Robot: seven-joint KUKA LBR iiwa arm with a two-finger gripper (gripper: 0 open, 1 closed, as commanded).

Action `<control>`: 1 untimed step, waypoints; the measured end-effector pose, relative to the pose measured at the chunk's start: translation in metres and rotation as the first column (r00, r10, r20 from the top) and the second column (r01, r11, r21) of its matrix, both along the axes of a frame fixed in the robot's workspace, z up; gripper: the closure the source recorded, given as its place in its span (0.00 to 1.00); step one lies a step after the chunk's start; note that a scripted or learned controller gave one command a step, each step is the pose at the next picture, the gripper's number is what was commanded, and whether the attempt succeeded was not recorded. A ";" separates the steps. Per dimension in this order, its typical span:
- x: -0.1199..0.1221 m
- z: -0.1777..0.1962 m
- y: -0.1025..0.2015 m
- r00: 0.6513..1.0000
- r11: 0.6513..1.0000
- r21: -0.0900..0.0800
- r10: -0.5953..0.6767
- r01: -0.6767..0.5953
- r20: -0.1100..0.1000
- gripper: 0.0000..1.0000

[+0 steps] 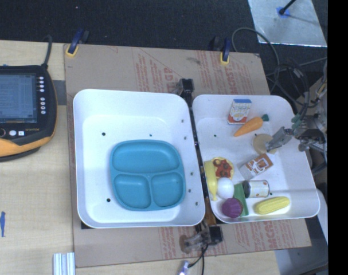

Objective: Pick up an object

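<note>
Cardboard covers the bench [162,67] under both bins. On my screen the left bin [93,107] holds a blue divided plate [146,174]; the right bin [288,208] holds the crowded toys. I see the gripper [275,142] low near its right edge, just beside a tan disc [262,142], gripping nothing I can see. I judge it could clip neighbours.

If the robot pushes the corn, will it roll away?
Probably a little. The corn looks rounded and lies on its side, so a nudge could roll it. It sits close to the bin's front wall, which would likely stop it. It looks like light plastic.
</note>
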State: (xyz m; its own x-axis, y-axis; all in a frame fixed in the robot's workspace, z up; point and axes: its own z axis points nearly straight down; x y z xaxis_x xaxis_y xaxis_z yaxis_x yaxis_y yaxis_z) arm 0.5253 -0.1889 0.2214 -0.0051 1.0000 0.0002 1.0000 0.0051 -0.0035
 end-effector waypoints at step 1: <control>-0.009 -0.081 0.007 1.000 1.000 -0.001 0.001 -0.001 -0.001 0.00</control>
State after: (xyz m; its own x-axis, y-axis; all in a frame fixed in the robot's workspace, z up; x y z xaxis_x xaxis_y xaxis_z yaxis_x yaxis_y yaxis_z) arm 0.5161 -0.1815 0.1406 -0.0060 1.0000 -0.0007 1.0000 0.0060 -0.0043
